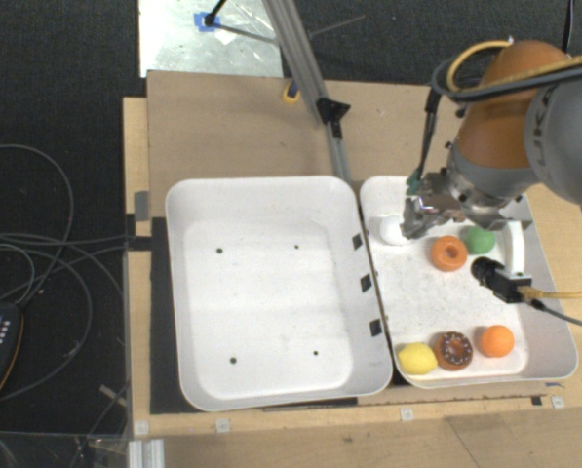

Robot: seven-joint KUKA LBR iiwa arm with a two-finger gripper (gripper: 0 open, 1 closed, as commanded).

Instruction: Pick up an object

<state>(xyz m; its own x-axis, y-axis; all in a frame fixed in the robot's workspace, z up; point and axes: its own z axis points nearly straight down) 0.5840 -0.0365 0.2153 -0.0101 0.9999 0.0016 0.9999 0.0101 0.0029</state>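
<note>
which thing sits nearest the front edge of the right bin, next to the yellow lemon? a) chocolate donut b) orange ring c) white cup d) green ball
a: the chocolate donut lies at the front of the right bin, right beside the yellow lemon, with the orange ball on its other side.

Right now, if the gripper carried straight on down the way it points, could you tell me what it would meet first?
Most likely the small white object beneath the gripper, near the right bin's far-left corner, though depth is unclear from this slanted view.
</note>
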